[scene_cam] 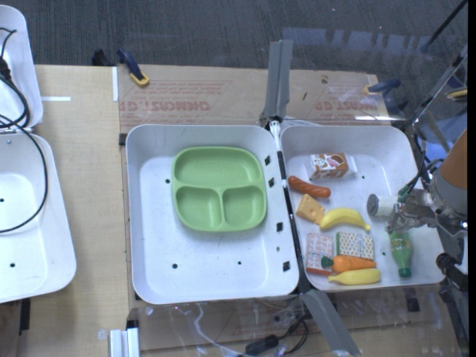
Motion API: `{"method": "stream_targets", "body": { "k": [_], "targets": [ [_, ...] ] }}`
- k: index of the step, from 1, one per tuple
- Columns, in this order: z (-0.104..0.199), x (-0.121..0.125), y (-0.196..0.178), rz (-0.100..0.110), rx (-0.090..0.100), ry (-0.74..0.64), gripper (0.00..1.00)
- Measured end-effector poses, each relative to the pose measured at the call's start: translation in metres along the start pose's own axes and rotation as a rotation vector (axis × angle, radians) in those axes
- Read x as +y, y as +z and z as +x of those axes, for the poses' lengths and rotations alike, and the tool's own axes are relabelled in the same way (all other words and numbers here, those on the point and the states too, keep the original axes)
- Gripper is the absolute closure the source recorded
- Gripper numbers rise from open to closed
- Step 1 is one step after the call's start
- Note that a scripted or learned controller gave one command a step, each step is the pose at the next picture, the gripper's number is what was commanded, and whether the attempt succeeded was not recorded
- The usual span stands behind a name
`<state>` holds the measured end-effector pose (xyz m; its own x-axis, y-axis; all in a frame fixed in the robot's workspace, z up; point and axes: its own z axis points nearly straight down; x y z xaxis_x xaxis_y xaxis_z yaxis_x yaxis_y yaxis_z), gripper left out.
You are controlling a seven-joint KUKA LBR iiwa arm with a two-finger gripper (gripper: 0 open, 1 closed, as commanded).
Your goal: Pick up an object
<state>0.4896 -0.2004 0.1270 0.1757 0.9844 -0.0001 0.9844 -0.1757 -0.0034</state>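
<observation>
Objects lie scattered in the right bin point(398, 143): a sausage point(309, 188), a banana point(344, 218), a carrot point(354, 263) and a green bottle point(401, 253) among them. The arm enters from the right edge, its claw point(405, 216) low over the bin's right side, just above the bottle; whether it is open or closed, I cannot tell. The left bin point(145, 222) carries a green divided tray point(219, 189). Both bins rest on a wooden surface point(82, 103).
</observation>
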Motion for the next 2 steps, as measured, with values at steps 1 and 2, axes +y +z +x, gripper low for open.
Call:
{"method": "stream_targets", "body": {
  "k": [1, 2],
  "targets": [
    [0.000, 0.000, 0.000, 0.000, 0.000, -0.001, 0.00],
    [-0.007, -0.007, 0.032, -0.002, 0.014, 0.092, 0.00]
  ]
}}
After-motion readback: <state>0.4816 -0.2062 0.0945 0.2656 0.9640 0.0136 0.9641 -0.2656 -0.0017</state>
